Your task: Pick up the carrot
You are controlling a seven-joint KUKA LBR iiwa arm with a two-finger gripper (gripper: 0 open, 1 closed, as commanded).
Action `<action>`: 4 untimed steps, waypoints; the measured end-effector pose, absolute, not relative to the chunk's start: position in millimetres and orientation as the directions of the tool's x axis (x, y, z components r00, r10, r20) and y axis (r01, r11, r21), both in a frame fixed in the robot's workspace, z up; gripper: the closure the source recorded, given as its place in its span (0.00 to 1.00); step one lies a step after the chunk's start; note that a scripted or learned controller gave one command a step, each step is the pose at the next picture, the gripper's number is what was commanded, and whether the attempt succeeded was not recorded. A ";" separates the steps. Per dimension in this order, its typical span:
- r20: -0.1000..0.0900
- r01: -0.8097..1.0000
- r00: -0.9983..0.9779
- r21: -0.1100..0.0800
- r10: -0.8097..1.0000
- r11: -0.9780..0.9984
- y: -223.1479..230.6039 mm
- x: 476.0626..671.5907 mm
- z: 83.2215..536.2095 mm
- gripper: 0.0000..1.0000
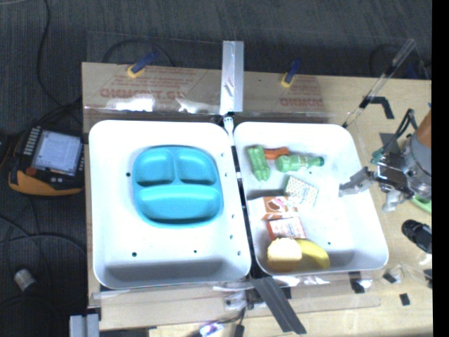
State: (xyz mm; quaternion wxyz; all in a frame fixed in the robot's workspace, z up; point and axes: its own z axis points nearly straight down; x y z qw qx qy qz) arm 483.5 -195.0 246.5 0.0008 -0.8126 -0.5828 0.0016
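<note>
The carrot (pixel 278 151) is a small orange piece with a green leafy end (pixel 258 163). It lies near the back left corner of the right bin (pixel 365 220), touching a green bottle (pixel 299 162). My gripper (pixel 370 180) hangs over the right bin's right rim, well to the right of the carrot and apart from it. Nothing shows in its grasp.
In the right bin there are also a patterned white packet (pixel 302 190), two red-and-white cartons (pixel 278 204) (pixel 287 227) and yellow toy food (pixel 297 253) at the front. The left bin (pixel 112 244) holds a blue divided plate (pixel 177 185). Bare floor shows on the right bin's right side.
</note>
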 end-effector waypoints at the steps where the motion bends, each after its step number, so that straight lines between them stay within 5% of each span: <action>1: -0.002 0.871 0.491 0.000 0.871 -0.491 -154.4 483.8 93.8 0.00; 2: -0.004 0.921 0.389 -0.003 0.921 -0.389 -209.9 543.4 150.6 0.00; 3: 0.006 0.998 0.063 0.015 0.998 -0.063 -205.8 515.8 94.3 0.00; 4: 0.001 0.913 0.407 0.011 0.913 -0.407 -135.9 513.2 90.9 0.00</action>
